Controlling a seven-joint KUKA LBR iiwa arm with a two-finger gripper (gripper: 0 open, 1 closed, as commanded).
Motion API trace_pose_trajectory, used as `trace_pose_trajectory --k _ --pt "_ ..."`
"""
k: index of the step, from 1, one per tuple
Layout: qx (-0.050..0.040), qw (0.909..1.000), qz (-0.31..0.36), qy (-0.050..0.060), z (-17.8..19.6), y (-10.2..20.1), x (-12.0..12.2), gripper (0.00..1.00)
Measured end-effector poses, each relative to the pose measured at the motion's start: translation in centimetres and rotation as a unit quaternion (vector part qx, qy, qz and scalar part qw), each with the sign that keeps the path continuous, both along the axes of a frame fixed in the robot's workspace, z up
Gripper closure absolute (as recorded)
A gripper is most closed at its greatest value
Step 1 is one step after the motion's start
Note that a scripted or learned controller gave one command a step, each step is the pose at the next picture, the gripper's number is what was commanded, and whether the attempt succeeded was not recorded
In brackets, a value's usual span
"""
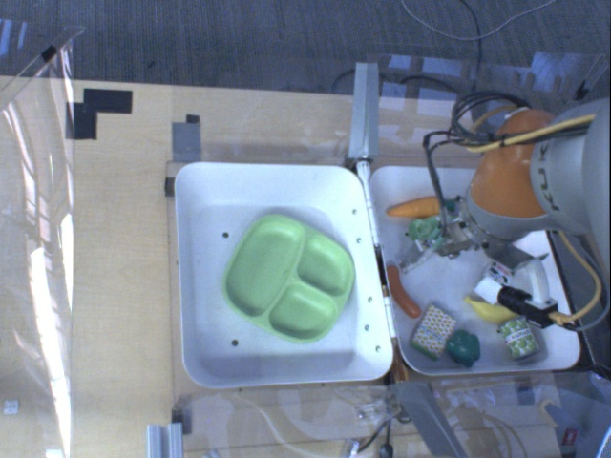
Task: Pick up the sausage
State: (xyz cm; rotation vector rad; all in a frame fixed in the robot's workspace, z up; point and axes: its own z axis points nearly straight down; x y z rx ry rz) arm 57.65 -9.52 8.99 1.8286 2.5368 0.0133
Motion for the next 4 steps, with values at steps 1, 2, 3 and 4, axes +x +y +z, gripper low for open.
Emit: trace_pose_trajectory --k 1,2,3,4 --pt "-0.0011 0.9999 0.015 -0.001 0.1 0.5 -4.0 0.0" --pt "-0.0001 1.0 0.006 0.001 0.0 0.4 1.5 0.0" --pt "-0.0026 0.9937 0.112 -0.001 0.1 0.4 -3.2 0.0" --pt "-0.0009 0.9934 0.114 0.005 2.1 0.4 -4.2 0.0"
